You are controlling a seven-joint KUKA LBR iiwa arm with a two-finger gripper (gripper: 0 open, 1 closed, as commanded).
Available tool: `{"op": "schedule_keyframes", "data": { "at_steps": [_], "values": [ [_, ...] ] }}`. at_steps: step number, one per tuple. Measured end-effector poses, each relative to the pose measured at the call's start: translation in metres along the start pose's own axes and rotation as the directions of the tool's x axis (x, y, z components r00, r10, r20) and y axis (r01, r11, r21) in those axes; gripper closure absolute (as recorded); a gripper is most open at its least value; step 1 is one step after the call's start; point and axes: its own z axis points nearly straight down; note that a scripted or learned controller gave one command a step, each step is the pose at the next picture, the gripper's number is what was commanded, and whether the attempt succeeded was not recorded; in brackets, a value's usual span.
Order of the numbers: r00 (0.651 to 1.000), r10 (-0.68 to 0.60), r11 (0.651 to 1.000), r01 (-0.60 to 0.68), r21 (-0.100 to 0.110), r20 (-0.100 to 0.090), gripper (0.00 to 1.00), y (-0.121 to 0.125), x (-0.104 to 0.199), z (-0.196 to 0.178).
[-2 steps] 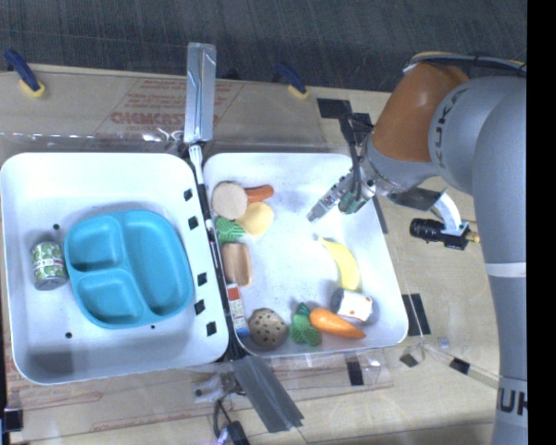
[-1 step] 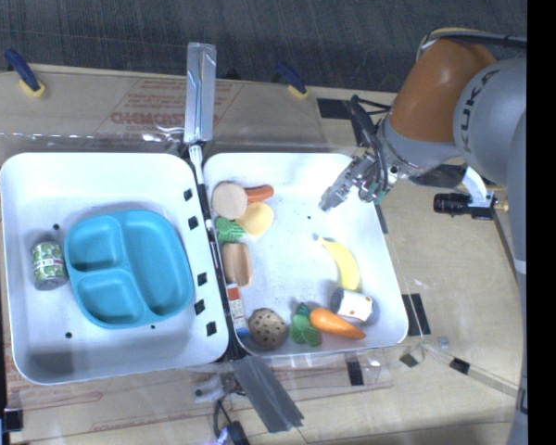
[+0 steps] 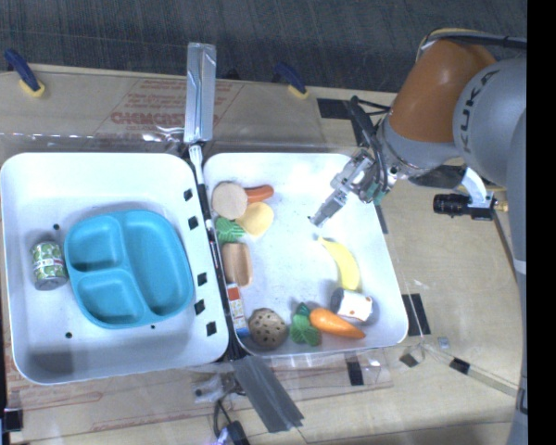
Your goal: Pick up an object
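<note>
My gripper (image 3: 338,197) hangs over the right bin (image 3: 287,170), and I cannot tell its state. The banana (image 3: 344,263) lies just below it, apart, near the carrot (image 3: 335,323).

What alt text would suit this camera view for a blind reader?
A grey robot arm's gripper hovers over the right bin of toy food, above a banana and carrot. The left bin holds a blue tray and small can.
</note>
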Motion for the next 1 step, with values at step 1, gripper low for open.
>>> {"op": "schedule_keyframes", "data": {
  "at_steps": [1],
  "values": [
    [0.987,-0.158,0.987,0.158,-0.001,-0.004,0.00,0.0761,0.0282,0.0693]
  ]
}}
